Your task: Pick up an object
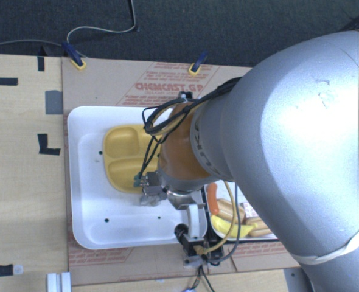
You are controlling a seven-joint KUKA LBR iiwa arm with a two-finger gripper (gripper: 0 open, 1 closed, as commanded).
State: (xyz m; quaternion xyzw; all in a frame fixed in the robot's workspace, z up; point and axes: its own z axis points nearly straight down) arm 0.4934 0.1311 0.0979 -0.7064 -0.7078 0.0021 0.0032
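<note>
While the grey arm (277,157) leans across both bins, its bulk covers the gripper, so whether that is apart or together cannot be told. A yellow divided tray (126,157) lies in the left white bin (85,224), partly under the wrist's orange band (179,157). More candidates (a yellow banana (228,229) and an orange carrot-like piece (212,198)) crowd the neighbouring bin. Likely risk: a descent onto the tray's shallow, smooth rim could slip off or merely shove it, leaving nothing grasped.
</note>
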